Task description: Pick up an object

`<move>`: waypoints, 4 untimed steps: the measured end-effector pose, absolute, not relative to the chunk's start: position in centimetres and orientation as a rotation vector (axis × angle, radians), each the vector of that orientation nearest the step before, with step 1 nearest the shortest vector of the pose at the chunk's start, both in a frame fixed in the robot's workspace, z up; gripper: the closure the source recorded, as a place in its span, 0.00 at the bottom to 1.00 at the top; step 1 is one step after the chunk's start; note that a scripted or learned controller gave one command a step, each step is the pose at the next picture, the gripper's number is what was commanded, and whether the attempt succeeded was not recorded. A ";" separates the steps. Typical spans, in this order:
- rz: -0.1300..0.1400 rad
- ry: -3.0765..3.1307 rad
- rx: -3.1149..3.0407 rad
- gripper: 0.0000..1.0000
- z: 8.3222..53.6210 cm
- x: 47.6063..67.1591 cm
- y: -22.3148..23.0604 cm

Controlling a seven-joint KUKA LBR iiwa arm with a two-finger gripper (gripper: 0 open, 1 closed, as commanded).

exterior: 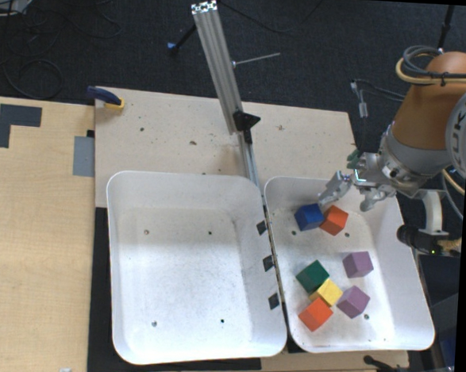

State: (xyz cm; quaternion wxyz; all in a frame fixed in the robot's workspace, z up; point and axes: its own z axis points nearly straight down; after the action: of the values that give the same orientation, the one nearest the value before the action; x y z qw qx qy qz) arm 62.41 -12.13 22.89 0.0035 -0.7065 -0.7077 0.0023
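Seven coloured cubes sit in the right bin (415, 313). Above its far end the gripper (352, 194) hangs with fingers spread, one tip just above the blue cube (309, 217), beside an orange cube (335, 221).

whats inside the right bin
The right bin holds seven cubes: blue, two orange, green, yellow, two purple. The gripper covers the far wall.

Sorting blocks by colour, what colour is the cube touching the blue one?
Orange cube, beside the blue cube, camera view.
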 end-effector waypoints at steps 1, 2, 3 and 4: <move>0.003 -2.221 -2.217 0.00 23.2 62.5 -12.2; 0.007 -2.220 -2.214 0.00 17.4 63.0 -11.4; 0.008 -2.218 -2.215 0.00 12.8 62.2 -11.2; 0.002 -2.220 -2.221 0.00 9.0 62.2 -11.1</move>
State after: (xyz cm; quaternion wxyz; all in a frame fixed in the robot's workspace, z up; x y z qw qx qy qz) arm 62.22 -11.08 9.01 0.0007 -0.7074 -0.7069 0.0006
